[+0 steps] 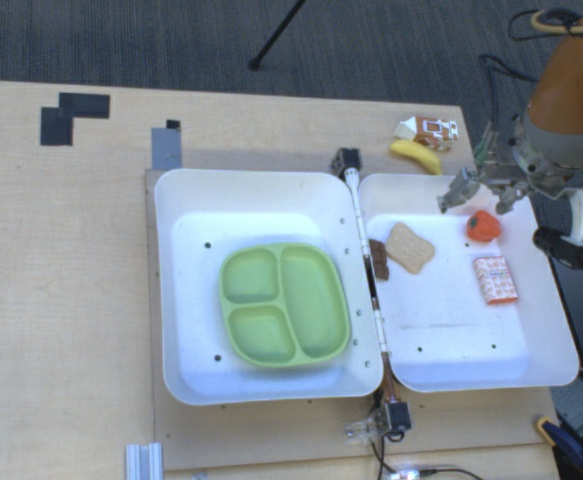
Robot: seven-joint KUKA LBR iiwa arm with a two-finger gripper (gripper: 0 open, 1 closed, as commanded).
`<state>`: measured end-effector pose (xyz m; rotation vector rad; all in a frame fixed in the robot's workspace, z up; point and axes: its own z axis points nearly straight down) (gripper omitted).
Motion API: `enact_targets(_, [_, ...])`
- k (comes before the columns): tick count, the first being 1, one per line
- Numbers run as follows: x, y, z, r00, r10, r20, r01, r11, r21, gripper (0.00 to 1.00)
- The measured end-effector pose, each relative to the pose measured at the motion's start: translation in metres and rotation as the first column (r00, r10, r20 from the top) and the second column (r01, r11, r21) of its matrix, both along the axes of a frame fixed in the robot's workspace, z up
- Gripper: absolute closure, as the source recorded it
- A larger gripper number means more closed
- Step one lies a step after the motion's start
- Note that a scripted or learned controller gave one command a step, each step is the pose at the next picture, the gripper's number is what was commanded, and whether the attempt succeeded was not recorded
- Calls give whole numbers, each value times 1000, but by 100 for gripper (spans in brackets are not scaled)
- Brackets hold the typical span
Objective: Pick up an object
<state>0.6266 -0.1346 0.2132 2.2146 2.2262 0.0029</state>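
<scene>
In the right bin (pixel 461 343) lie a small orange-red round fruit (pixel 482 227), a tan slice of bread (pixel 409 248), a dark brown bar (pixel 378 260) by the left wall, and a pink patterned packet (pixel 495 279). My gripper (pixel 481 196) hangs over the bin's far right corner, just beyond the orange-red fruit. It is open, with one finger (pixel 455 191) to the left and the other to the right, and nothing between them.
The left bin (pixel 171 268) holds a green divided plate (pixel 284 305). A yellow banana (pixel 416 155) and a small carton (pixel 433 128) lie on the bench behind the right bin. Cables hang at the far right.
</scene>
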Motion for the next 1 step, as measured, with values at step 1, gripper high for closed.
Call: enact_targets(1, [35,7,-123,1000,2,10,-2,1000,-2,0])
